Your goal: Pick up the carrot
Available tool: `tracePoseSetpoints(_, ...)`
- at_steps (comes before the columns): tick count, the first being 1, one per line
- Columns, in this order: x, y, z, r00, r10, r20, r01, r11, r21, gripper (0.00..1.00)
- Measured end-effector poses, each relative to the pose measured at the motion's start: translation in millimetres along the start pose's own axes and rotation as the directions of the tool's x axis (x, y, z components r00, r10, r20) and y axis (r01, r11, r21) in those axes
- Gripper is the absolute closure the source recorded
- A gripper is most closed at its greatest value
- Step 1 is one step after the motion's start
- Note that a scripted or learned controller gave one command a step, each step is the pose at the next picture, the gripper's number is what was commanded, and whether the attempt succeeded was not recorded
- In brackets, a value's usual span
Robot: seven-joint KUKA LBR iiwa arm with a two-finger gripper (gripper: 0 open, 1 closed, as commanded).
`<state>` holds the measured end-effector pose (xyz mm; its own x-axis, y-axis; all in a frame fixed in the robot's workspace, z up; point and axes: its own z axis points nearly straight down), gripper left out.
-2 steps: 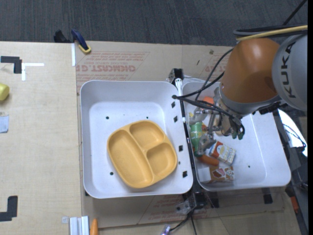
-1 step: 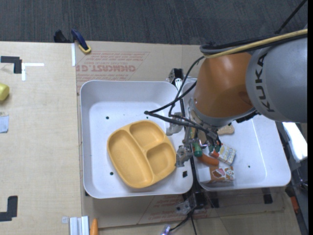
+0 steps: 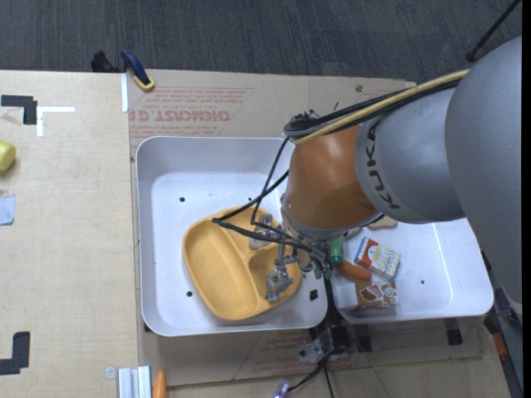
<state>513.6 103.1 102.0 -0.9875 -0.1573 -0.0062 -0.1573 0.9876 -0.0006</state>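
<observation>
Sitting in two bins (image 3: pixel 166 181): one yellow dish (image 3: pixel 220 264), one carrot (image 3: pixel 357 270).

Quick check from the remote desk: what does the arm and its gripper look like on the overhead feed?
The arm is a thick, smooth grey body with black KUKA lettering, ending in a rounded orange band above the wrist. A yellowish cable and thin black cables run along it. The gripper is small, bare metal, and hangs over the yellow dish.
</observation>
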Motion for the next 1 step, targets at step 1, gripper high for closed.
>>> tracePoseSetpoints(1,-3.4,0.1,-9.2,1.000,-0.002,0.010,0.002,1.000,0.001,1.00)
